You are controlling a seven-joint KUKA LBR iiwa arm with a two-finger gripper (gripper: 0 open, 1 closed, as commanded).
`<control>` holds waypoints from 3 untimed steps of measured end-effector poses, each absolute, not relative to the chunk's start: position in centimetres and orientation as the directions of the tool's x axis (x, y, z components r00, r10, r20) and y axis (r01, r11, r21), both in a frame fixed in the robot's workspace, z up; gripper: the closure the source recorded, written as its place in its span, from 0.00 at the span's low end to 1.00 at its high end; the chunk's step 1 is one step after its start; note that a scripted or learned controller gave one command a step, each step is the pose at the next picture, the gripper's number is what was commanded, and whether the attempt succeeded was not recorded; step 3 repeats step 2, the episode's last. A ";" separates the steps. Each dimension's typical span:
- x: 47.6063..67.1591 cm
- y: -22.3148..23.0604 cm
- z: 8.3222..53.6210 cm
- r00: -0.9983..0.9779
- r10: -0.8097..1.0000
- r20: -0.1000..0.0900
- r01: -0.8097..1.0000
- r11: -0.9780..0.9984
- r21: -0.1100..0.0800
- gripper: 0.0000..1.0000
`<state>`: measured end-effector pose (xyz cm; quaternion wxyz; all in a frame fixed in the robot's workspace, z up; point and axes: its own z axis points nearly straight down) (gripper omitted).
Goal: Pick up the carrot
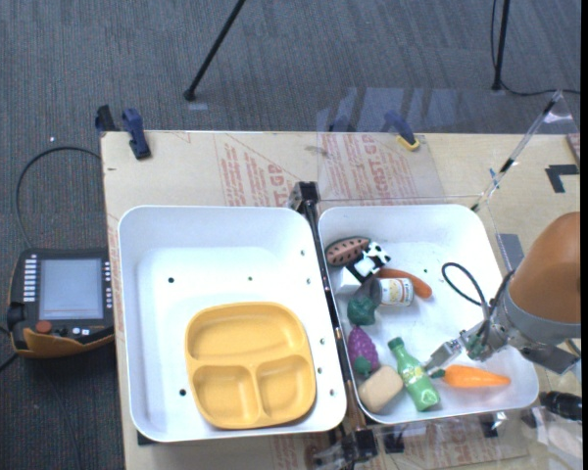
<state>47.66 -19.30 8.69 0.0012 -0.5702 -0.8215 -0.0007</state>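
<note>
Closing the tool (449, 353), state indeterminate, just beside the carrot (476, 378) risks snagging the adjacent green bottle (413, 372) or nudging the carrot away.

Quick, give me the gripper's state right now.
Gripper: cannot be told; it sits low in the right bin, just left of the carrot, beside the green bottle.

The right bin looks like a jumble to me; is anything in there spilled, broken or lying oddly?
Nothing looks spilled or broken. The toys in the right bin simply lie loose: the green bottle is tipped on its side, and the carrot lies flat near the gripper. The yellow tray sits slightly askew.
</note>
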 end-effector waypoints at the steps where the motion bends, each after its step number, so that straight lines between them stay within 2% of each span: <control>1: 47.6 -19.5 9.5 -0.336 0.942 0.006 0.942 0.336 0.000 1.00; 2: 47.6 -19.3 13.5 -0.011 1.000 0.002 1.000 0.011 -0.002 1.00; 3: 47.6 -19.3 13.5 -0.011 1.000 0.002 1.000 0.011 -0.002 1.00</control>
